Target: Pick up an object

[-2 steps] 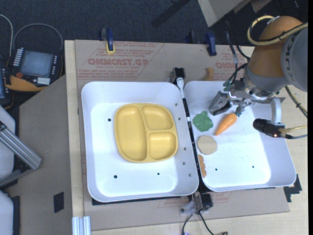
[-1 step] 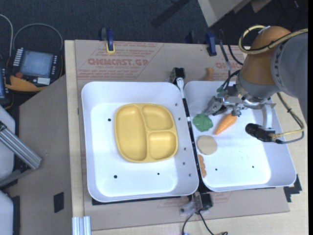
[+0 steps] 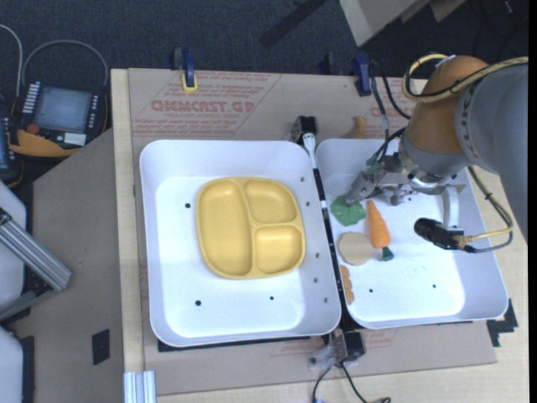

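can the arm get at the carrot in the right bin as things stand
Probably yes. The end effector hangs just above the carrot in the right bin, nothing lies over it. A green piece and a beige piece sit close on either side and could crowd the grasp.

We see an orange toy carrot (image 3: 378, 227) lying lengthwise in the right bin (image 3: 436, 305), its green stub end pointing toward the near side. A green leafy piece (image 3: 347, 211) lies just to its left, by the bin's left wall, and a pale tan round piece (image 3: 356, 248) rests touching the carrot's lower end
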Action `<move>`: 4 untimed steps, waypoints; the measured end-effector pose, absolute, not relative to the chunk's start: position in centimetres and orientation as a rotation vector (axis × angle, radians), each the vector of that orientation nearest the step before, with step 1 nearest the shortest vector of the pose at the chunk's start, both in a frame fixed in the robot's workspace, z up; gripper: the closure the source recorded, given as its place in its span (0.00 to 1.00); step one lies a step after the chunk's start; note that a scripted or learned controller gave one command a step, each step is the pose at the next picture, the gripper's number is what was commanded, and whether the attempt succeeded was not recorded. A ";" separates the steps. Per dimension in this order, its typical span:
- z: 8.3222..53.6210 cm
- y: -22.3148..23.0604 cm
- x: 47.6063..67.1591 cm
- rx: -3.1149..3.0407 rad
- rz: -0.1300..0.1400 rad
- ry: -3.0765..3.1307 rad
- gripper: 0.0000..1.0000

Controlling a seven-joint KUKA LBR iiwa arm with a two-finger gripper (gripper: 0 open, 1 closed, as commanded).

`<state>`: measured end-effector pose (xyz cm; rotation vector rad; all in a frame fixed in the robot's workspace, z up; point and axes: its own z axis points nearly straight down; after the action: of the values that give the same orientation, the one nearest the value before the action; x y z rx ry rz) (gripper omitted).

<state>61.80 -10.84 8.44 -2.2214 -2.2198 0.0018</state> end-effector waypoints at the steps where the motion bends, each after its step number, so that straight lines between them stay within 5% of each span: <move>1: 9.7 -10.8 61.9 -2.224 -0.004 -2.222 1.00; 3: 20.4 -10.6 62.5 -2.226 -0.008 -2.228 1.00; 4: 22.2 -10.6 62.6 -2.224 -0.004 -2.225 1.00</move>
<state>62.57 -10.65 22.17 -2.2237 -2.2252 -0.0037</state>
